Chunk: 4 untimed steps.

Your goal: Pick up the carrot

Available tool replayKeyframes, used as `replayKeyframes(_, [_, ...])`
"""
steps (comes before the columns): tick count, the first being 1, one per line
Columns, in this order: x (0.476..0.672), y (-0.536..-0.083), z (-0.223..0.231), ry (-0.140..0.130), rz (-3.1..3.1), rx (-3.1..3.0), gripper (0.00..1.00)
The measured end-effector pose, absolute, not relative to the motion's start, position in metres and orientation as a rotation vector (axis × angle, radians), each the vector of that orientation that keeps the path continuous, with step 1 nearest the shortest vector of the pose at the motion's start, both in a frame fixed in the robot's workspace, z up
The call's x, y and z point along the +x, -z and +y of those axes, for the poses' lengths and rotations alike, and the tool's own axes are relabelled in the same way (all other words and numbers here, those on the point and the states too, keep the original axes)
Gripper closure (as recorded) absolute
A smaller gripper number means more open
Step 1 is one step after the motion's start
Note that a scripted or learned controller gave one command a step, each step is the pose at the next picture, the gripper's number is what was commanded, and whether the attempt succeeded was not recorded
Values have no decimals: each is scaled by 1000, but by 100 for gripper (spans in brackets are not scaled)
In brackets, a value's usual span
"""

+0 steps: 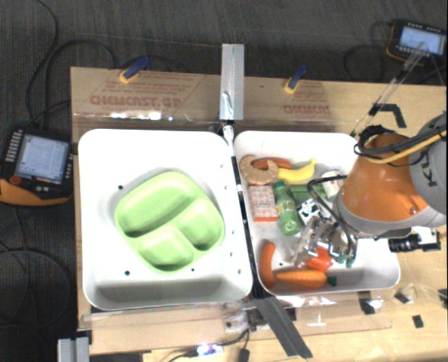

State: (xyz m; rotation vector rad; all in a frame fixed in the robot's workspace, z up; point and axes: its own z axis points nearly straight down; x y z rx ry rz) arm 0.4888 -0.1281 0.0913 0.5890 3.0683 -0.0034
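The claw (pixel 320 249), whose grip state I cannot tell, hangs low in the right bin (pixel 390 274), just at 12 o'clock of the carrot (pixel 301 279).

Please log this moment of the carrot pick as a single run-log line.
task: pick carrot | gripper: low in right bin, above carrot | grasp: unconfirmed | green tray: left bin

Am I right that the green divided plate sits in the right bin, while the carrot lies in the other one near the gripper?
Not quite. The camera view shows the green divided plate in the left bin; the carrot lies in the right bin, near the gripper.
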Motion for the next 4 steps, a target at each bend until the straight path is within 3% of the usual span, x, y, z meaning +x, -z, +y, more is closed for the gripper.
replayKeyframes(1, [502,-91,-136,-4,3124,-156,100])
replayKeyframes(2, [502,-91,-119,9,3124,138,100])
replayKeyframes(3, [488,-91,-102,5,3012,823,100])
replayKeyframes(4, [484,-95,-105,0,3138,0,100])
